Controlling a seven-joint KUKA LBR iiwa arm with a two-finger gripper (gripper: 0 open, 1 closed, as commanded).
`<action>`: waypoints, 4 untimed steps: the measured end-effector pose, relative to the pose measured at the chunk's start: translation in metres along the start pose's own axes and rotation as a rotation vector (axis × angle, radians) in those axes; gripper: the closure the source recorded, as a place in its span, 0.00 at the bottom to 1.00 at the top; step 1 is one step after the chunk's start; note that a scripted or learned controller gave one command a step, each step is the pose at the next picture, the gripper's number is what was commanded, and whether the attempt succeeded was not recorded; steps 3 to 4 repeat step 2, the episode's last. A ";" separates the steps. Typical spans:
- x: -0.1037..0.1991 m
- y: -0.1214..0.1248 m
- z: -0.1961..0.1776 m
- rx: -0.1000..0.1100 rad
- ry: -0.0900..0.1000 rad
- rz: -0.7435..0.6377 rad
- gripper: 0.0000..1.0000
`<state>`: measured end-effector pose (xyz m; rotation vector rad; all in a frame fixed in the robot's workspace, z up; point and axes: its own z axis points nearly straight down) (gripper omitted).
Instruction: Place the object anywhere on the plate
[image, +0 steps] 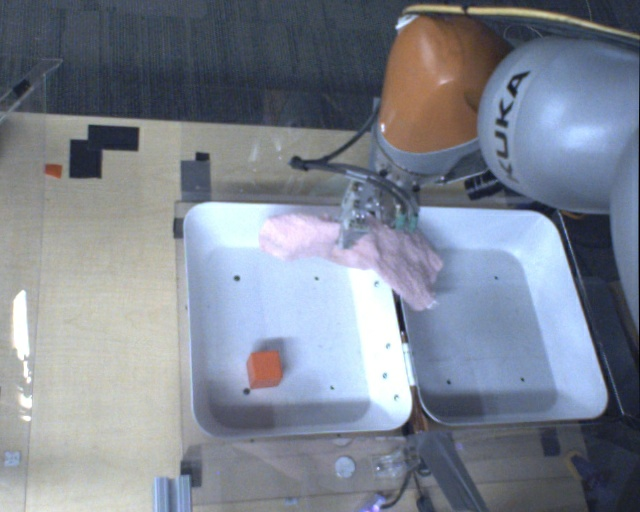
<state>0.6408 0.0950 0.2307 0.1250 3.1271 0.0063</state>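
The arm reaches in from the right, its orange band hanging over the far rim of the bins, and the gripper points down right at that far edge, above the seam between the two. A pink cloth hangs from it: the fingers are pinching the cloth near its middle, you can see the fabric bunched up between the metal tips. From that pinch one end of the cloth trails off into the far part of the left bin, lying along its back wall, and the other end droops across the seam and over the near-left corner of the right bin, its tip resting close to the divider. Down at the near side of the left bin, well apart from the cloth, sits a small orange block, flat on the bin floor. A black cable loops out from the wrist toward the far left of the gripper. No plate that I can make out.
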 end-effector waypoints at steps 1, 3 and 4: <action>-0.020 0.041 0.004 -0.001 -0.001 -0.083 1.00; -0.021 0.041 0.004 -0.001 -0.001 -0.083 0.00; -0.021 0.041 0.004 -0.001 -0.001 -0.083 0.00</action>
